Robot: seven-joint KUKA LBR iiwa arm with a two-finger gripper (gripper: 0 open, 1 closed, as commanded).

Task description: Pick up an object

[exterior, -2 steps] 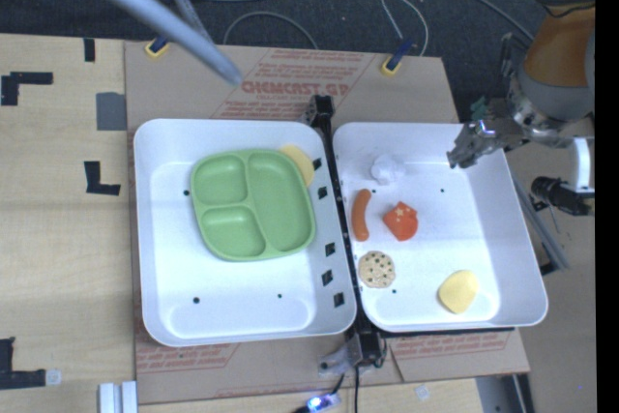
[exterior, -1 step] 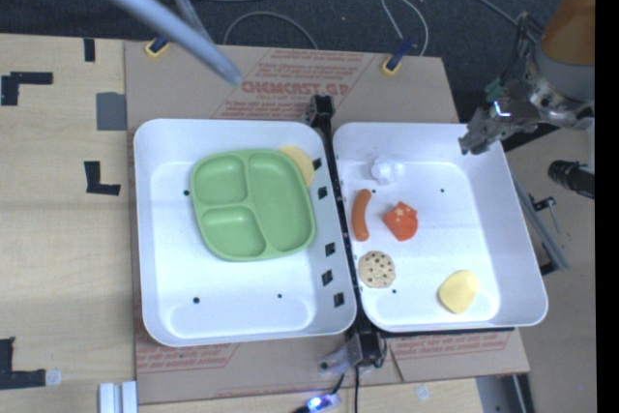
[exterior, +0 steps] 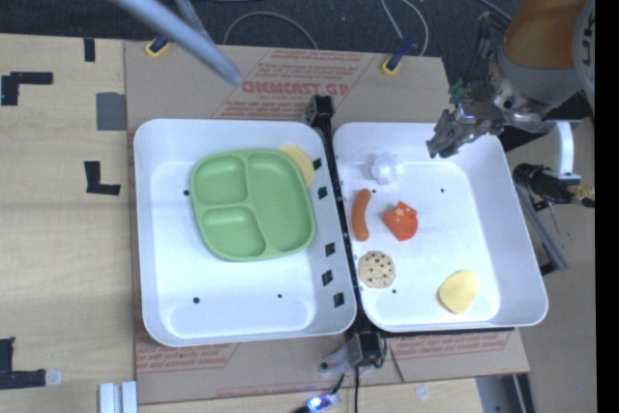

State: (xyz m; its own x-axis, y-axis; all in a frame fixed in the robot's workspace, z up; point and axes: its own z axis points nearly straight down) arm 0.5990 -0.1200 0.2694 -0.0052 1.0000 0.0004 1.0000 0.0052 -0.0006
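White bins: two shallow bins are set side by side on a sheet of brown cardboard [exterior: 290,87], the left bin [exterior: 164,305] and the right bin [exterior: 513,247] touching along a black middle divider.
Left bin: a green tray [exterior: 253,205] with three compartments is laid flat in it; a pale yellow piece [exterior: 303,162] is tucked against the tray's upper right corner.
Right bin: five small things are spread apart on its floor.
Sausage: an orange sausage [exterior: 361,214] is laid lengthwise near the divider.
Tomato: a red tomato-like piece [exterior: 401,221] is placed just beside the sausage, on its right.
Cookie: a round speckled cookie [exterior: 376,270] is seen below the sausage.
Yellow lump: a yellow lump [exterior: 458,291] is resting near the bin's lower right corner.
White piece: a small whitish thing [exterior: 384,170] is seen near the upper left of the bin; its kind cannot be made out.
Gripper: the gripper [exterior: 445,145] is held over the right bin's upper edge, well apart from every item; nothing is seen held in it, and whether it is open or closed cannot be told.
Arm: the grey arm with its orange band [exterior: 551,24] is extended in from the right.
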